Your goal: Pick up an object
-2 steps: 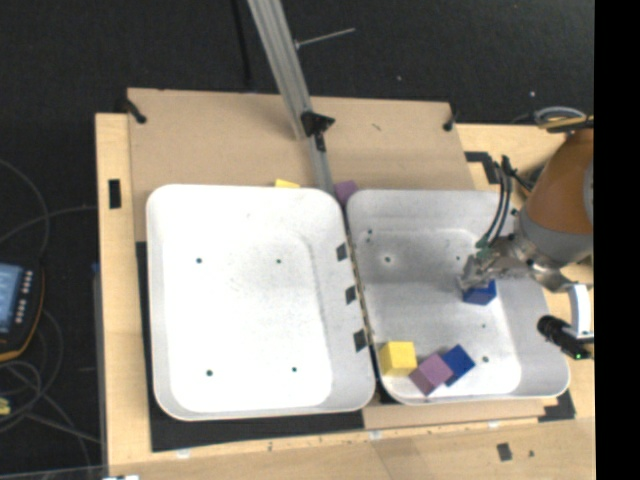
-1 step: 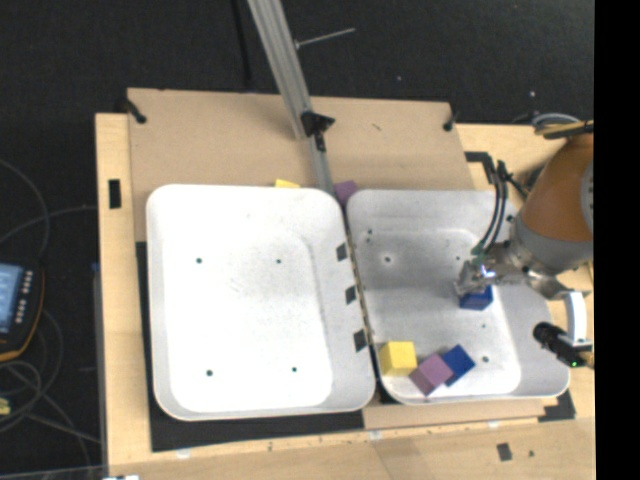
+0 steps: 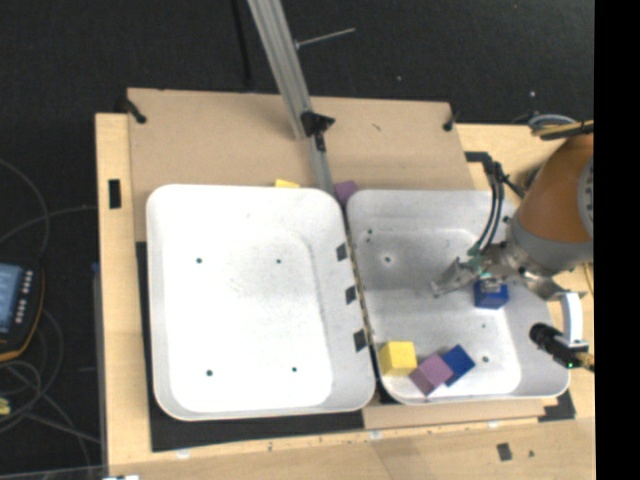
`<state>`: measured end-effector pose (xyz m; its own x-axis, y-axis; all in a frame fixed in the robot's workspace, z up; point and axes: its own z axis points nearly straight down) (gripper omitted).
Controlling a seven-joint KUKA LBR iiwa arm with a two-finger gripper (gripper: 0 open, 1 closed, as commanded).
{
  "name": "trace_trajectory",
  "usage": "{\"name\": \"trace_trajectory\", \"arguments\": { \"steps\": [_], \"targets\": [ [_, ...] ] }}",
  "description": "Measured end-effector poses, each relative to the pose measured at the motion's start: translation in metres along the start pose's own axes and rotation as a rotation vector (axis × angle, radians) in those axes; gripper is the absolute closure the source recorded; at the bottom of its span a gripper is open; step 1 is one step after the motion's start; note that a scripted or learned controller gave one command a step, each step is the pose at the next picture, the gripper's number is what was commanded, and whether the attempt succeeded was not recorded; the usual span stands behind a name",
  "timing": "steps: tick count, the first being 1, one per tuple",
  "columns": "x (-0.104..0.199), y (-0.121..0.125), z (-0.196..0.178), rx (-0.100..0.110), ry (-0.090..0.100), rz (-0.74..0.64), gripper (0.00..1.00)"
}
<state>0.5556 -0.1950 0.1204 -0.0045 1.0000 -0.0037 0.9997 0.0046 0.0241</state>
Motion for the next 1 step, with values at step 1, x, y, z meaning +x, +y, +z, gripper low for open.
{"name": "trace_trajectory", "arguments": {
  "steps": [1],
  "targets": [
    [0.0054,0.0097,-0.0293,0.018,0.001,0.001,0.0]
  ]
}}
